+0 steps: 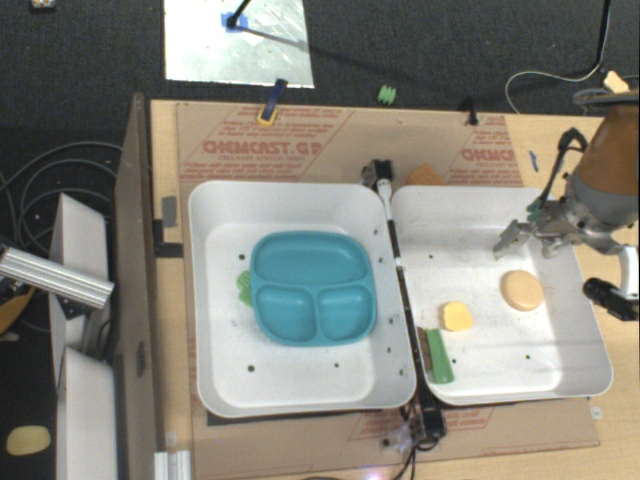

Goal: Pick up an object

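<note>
The camera view looks down at a slant on the surface, which is covered with brown printed cardboard and carries two shallow white bins side by side.

The left bin holds a blue divided plate with three compartments, lying flat near the middle of this bin. At the plate's 9 o'clock edge a small green object shows partly from under it; what it is I cannot tell.

The right bin holds three things. A round tan object, like a cookie, lies right of the bin's middle. A smaller yellow piece lies at about 8 o'clock from the tan one, near it but apart. A long green object lies beside the left wall of this bin, at about 7 o'clock from the yellow piece, close to it.

The arm comes in from 3 o'clock, grey with an orange part above the wrist. The tool is over the upper right part of the right bin, at about 12 o'clock from the tan object and apart from it. Its fingers stand spread wide, one to the left and one lower to the right, and there is nothing between them.
</note>
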`<action>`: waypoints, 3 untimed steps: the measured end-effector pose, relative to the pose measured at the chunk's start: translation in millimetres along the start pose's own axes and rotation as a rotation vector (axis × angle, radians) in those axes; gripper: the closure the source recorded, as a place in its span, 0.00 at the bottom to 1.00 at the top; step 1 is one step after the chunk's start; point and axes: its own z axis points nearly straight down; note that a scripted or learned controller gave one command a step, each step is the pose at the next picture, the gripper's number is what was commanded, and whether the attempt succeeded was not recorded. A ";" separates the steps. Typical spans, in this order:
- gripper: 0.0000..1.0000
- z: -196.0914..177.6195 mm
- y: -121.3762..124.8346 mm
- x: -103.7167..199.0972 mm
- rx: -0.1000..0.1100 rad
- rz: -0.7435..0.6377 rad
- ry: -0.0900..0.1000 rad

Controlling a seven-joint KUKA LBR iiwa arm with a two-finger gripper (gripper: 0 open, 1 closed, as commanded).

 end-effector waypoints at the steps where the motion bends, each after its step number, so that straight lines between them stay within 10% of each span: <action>1: 0.00 6.5 -34.0 -0.1 0.003 0.000 -0.001; 3: 0.00 28.7 -49.2 0.2 0.003 -0.001 -0.001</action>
